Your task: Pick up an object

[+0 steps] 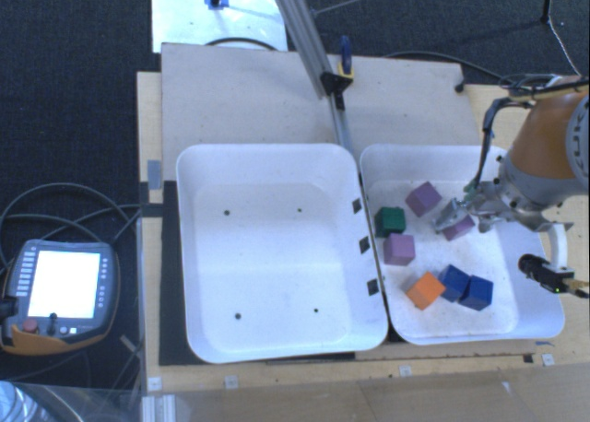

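Risk notes: gripper low over the purple blocks

Pendant lay off the bench at far left, well clear. The left bin sat beside the right bin, which carried all the candidates. Going rightward there: a green block, a purple block just below it, an orange block, another purple block higher up, two blue blocks touching each other. The gripper hung low beside a third, partly hidden purple block. Whether its fingers were spread or closed could not be told, nor whether anything sat between them.

Likely failures, as judged: a closing finger could land on the block's top or edge and shove it aside. The upper purple block sat near enough to be nudged. A corner pinch could slip on the lift.
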`<state>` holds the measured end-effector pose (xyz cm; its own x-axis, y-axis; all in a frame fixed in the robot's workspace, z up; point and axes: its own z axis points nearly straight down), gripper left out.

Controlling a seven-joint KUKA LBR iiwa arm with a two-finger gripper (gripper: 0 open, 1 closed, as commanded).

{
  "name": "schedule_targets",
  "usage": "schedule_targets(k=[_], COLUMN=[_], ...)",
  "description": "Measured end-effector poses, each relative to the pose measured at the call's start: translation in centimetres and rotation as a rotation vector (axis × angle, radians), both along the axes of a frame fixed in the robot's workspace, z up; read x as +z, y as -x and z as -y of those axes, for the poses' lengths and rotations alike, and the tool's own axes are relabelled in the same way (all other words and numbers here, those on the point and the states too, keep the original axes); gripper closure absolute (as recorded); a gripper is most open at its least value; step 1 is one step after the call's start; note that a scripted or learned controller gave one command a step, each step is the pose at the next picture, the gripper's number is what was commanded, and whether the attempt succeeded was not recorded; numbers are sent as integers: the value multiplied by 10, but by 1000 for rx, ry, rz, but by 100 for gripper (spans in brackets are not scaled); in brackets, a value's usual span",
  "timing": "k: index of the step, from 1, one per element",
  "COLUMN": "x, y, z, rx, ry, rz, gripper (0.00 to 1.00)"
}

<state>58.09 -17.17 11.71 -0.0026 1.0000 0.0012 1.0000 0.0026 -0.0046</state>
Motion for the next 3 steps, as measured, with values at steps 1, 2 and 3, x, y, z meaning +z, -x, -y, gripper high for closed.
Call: schedule_targets(k=[1,2,3], x=[14,79,96], y=[-2,-5,-6], z=[1,0,0], rx=[1,2,2], ry=[2,3,2], rz=[7,12,8], gripper=[100,100,100])
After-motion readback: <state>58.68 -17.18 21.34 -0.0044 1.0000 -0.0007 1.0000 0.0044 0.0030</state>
